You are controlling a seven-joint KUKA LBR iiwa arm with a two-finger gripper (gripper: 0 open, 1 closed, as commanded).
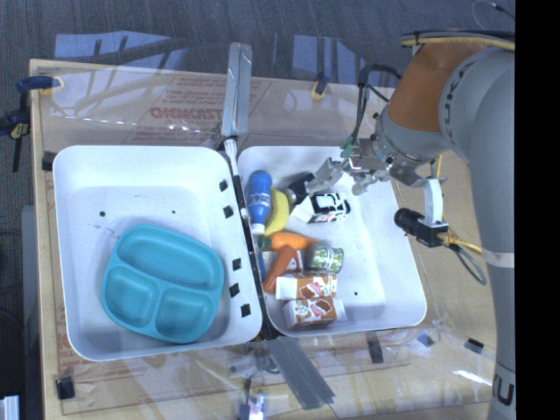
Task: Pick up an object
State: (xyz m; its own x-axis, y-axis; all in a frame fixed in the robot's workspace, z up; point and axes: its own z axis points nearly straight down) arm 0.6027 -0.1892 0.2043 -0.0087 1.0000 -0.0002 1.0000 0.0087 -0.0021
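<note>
The arm is reaching in from three o'clock, and its gripper [325, 179] is hanging over the upper part of the right bin [385, 274], fingers spread, with nothing showing between them. Just below the fingertips, at about six o'clock from them, a small black-and-white object [328, 206] is lying on the bin floor; it looks like the likeliest target, light and small, though too blurred to name. Its printed faces are probably smooth, so a pinch across its short sides should be holding better than one on the flat top. At nine o'clock from it, a banana [279, 213] is lying against a blue bottle [259, 199] by the divider; both are rounded and apt to be rolling away under a closing grip. Farther toward six o'clock, a carrot [283, 265], a green can [325, 257] and a printed carton [309, 303] are crowding together. In the left bin [79, 191], a teal tray [162, 283] is resting flat.
</note>
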